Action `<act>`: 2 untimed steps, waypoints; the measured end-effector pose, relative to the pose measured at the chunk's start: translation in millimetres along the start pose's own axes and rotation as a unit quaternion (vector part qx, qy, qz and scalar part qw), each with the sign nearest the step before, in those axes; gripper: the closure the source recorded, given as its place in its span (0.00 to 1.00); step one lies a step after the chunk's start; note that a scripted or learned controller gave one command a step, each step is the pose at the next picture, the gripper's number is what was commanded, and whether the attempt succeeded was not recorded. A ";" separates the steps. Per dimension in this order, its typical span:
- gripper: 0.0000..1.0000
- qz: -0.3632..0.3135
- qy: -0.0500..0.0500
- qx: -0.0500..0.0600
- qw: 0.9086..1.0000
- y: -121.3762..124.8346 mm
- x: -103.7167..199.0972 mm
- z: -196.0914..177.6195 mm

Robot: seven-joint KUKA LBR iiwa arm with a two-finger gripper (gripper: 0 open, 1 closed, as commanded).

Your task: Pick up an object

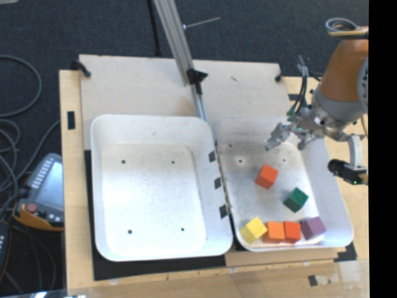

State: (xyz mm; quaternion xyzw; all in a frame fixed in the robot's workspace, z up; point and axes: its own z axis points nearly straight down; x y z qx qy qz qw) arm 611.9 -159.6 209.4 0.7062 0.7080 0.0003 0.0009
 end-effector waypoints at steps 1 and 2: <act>0.00 0.001 -0.001 0.000 1.000 -5.1 -5.9 115.2; 0.00 0.000 0.000 0.001 1.000 -36.9 35.4 112.0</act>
